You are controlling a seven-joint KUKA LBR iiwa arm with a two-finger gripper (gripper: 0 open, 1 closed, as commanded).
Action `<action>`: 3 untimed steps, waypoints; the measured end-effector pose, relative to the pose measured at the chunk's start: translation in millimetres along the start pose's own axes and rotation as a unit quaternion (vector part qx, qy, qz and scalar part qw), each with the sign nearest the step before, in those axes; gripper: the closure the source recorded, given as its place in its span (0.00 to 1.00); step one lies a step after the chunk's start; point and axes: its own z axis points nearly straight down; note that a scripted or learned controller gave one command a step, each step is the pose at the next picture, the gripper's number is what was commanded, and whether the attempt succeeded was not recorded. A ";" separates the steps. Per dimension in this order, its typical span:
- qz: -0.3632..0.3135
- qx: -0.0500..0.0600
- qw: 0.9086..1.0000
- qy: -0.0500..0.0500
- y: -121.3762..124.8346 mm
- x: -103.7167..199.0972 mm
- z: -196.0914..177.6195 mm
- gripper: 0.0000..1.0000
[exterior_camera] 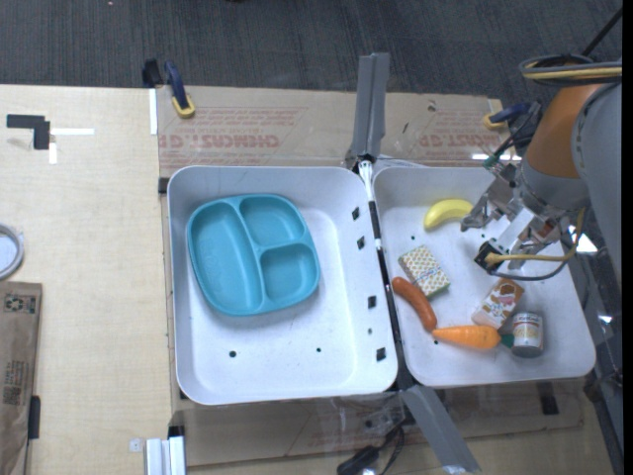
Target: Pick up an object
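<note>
Gripper [506,231] just right of banana [447,212]; open or closed, cannot tell. Box [424,270] below banana, sausage [415,303] then carrot [465,336] farther below.

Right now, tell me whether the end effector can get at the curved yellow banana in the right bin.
Probably yes: the curved yellow banana lies alone, with nothing over or against it, and the end effector hangs close beside it.

On the tabletop [89,216] a white bin [178,285] touches a second bin [465,369]; a pale ring [6,253] lies at its left edge
</note>
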 end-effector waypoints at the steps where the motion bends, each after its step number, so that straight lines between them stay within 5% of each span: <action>1: 0.051 -0.001 0.999 -0.001 12.1 54.9 20.3 0.00; 2: 0.048 -0.003 0.999 0.002 12.8 58.3 10.0 1.00; 3: 0.192 -0.001 0.981 0.000 -60.3 104.1 -99.4 1.00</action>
